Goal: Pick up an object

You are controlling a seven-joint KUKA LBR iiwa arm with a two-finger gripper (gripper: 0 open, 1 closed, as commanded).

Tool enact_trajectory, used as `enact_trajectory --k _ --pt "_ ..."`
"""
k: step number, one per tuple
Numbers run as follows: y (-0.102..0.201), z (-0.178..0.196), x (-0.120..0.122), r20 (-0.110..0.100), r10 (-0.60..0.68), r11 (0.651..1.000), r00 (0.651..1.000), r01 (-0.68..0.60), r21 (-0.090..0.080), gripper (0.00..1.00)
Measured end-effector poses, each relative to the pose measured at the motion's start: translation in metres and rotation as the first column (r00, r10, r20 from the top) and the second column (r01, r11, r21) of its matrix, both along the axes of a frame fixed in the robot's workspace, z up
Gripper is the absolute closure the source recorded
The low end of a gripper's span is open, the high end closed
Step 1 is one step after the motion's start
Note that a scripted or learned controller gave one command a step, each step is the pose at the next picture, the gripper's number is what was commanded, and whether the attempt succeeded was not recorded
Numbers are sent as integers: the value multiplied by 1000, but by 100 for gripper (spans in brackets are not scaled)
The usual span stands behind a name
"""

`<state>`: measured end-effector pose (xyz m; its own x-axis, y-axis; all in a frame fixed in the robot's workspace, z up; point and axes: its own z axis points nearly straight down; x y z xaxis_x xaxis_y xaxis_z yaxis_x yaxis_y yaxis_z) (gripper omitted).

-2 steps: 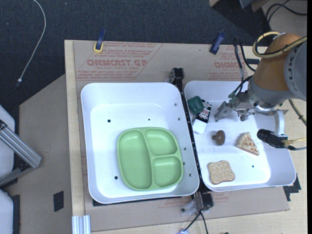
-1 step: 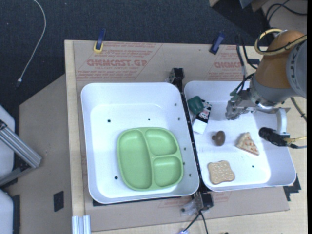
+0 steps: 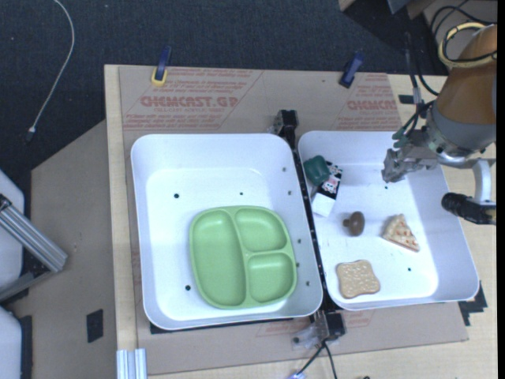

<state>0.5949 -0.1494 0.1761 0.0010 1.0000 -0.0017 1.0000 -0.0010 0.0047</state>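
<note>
The gripper (image 3: 397, 166) was poised over the right bin (image 3: 454, 287), its state untellable; descent onto the pizza slice (image 3: 401, 234) was likely needed

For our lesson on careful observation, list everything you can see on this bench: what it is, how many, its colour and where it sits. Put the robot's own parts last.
bins: two, white, side by side on the bench
divided plate: one, light green, in the left bin, toward the near side
dark green item: one, in the right bin's far left corner, against a small black and white piece; what it is cannot be told
brown lump: one, middle of the right bin
pizza slice: one, tan, right of the lump
toast slice: one, tan, near edge of the right bin
clips: two, blue, on the board's far edge
arm: one, grey and orange, at the right
tool: one, grey, over the right bin's far side
</note>
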Motion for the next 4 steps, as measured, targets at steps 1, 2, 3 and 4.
enact_trajectory --k 1,2,3,4 --pt "0 47 1 1 2 1000 1000 -2 0 100" --pt "58 53 -14 -6 7 1000 1000 -7 5 100" --pt "114 58 -13 -5 7 1000 1000 -7 4 100" --pt "169 65 -23 -7 7 1000 1000 -7 4 100"
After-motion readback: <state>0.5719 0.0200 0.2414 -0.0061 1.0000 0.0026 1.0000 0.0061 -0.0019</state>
